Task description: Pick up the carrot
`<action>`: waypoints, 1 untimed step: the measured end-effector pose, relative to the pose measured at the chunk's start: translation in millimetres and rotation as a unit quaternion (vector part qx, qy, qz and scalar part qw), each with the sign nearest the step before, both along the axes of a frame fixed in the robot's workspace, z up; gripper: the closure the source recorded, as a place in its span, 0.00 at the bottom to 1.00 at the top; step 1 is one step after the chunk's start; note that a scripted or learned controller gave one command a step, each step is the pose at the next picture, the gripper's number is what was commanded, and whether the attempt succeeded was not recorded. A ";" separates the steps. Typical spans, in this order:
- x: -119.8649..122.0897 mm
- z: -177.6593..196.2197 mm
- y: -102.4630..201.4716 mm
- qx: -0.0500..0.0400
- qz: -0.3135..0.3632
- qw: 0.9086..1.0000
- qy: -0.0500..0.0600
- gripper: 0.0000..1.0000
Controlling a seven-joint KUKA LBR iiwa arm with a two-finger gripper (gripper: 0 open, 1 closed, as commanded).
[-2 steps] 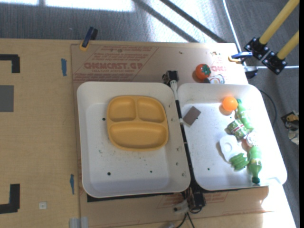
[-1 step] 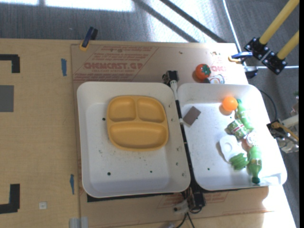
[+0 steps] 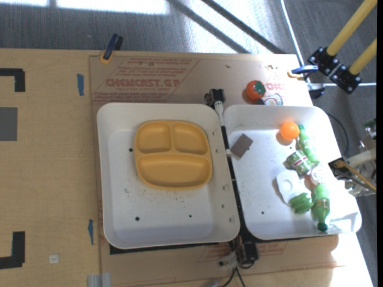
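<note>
Claw (image 3: 353, 172) beside right bin (image 3: 257, 181) edge, its grip impossible to tell, carrot (image 3: 288, 131) apart inside bin

A: What colours are the bins?
B: Both white: the left bin (image 3: 114, 178) speckled with dark dots, holding a mustard-yellow divided plate (image 3: 173, 153).
A: And the right bin (image 3: 257, 184)?
B: An orange ball (image 3: 288, 131), green bottles (image 3: 319, 203), a grey-brown square (image 3: 241, 145).

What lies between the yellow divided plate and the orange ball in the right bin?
In the camera view, a small grey-brown block lies between the yellow plate and the orange ball, just past the bins' shared rims.
</note>
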State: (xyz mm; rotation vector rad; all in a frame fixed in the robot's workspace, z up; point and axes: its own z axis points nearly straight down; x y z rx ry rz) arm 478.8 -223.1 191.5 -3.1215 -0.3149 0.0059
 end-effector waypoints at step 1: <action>0.1 -8.4 0.1 0.000 0.000 1.000 0.000 1.00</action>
